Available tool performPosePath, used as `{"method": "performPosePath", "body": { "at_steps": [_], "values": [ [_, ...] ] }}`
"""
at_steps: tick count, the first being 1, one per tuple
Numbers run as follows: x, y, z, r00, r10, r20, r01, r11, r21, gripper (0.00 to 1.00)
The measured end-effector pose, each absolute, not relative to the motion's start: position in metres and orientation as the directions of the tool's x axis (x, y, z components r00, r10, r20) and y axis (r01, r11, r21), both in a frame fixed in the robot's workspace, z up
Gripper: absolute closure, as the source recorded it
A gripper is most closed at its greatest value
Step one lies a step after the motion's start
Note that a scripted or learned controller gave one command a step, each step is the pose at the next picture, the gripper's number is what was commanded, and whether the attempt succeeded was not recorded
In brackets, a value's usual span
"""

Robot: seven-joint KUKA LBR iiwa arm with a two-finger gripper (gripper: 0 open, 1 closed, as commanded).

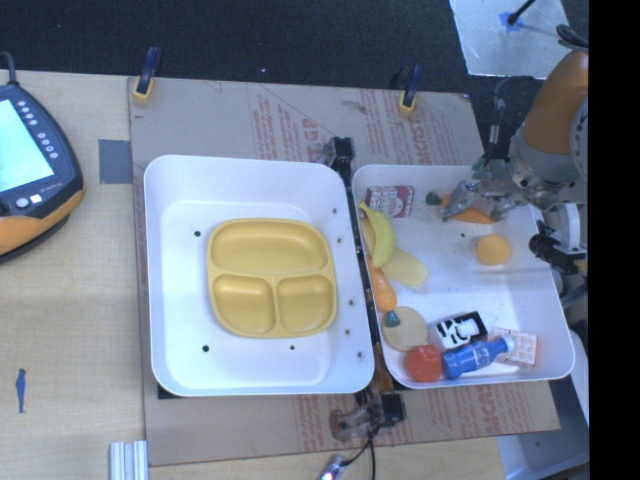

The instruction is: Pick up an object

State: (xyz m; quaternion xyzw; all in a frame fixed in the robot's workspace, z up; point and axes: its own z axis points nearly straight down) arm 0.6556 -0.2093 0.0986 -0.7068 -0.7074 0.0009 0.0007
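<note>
Likely target: small orange piece (478, 214), far corner of right bin (560, 298), directly under end effector (470, 204). Finger spacing: cannot tell, metal parts blur together. Round yellow-orange fruit (492, 250) just beside, smooth, rolls easily. Banana (378, 232) curved, against right bin's left wall. Blue bottle (478, 356), red ball (423, 363) at near edge. Risk: target close to bin wall, fingers may strike rim or nudge piece aside; glossy plastic slips.
</note>
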Motion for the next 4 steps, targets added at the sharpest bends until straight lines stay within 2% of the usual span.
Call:
{"method": "performPosePath", "body": {
  "at_steps": [1,3,4],
  "values": [
    [0.503,-0.213,0.091,-0.005,1.0,0.001,1.0,0.005,-0.006,0.0],
    [0.588,-0.132,0.092,-0.007,1.0,-0.001,1.0,0.007,-0.004,0.0],
    [0.587,-0.134,0.102,-0.008,1.0,-0.001,1.0,0.008,-0.006,1.0]
  ]
}}
